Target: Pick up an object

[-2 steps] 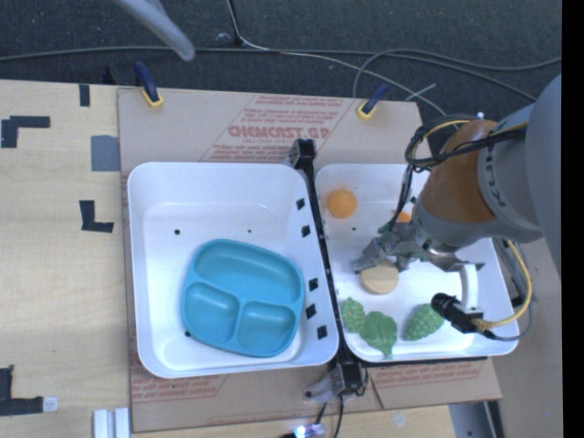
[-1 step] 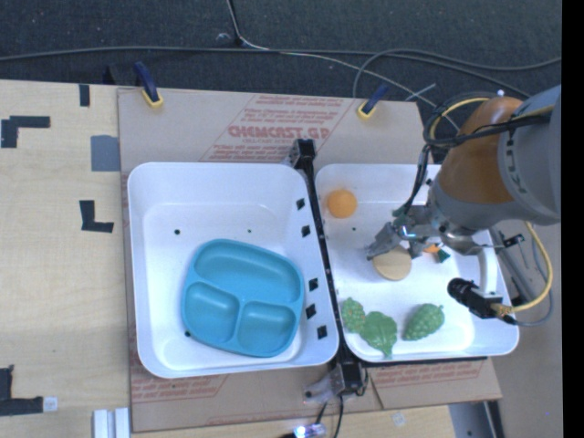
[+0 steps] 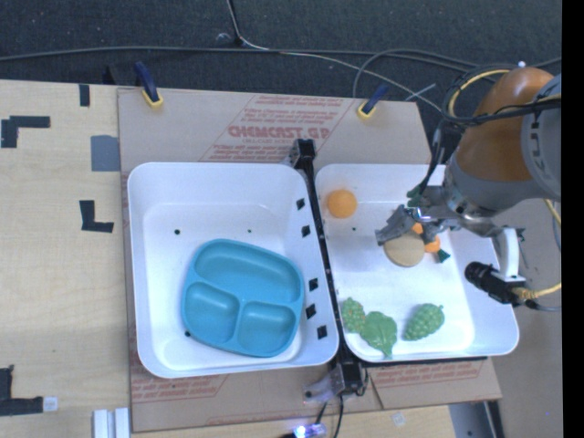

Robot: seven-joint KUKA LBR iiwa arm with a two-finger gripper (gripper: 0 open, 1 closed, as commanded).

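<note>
From here I have the gripper (image 3: 404,229) low in the right-hand shallow white bin (image 3: 493,340), right over a pale tan, rounded object (image 3: 405,253) that has small orange (image 3: 430,242) and teal (image 3: 443,256) bits at its right side. Whether the gripper is spread or pressed together I cannot tell; the wrist hides that, so I won't claim it has anything.

My worry is the tan object's rounded shape: a slightly off-centre pinch could squirt it sideways across the smooth bin floor. I also judge the small coloured bits could be caught instead, or jam the closure.

The small orange ball (image 3: 341,203) sits apart near the black divider (image 3: 315,245), and three green knobbly toy vegetables (image 3: 377,328) lie well apart along the near wall, so neither should interfere. The light-blue compartmented plastic tray (image 3: 244,297) lies in the left white bin (image 3: 146,185), out of play.
</note>
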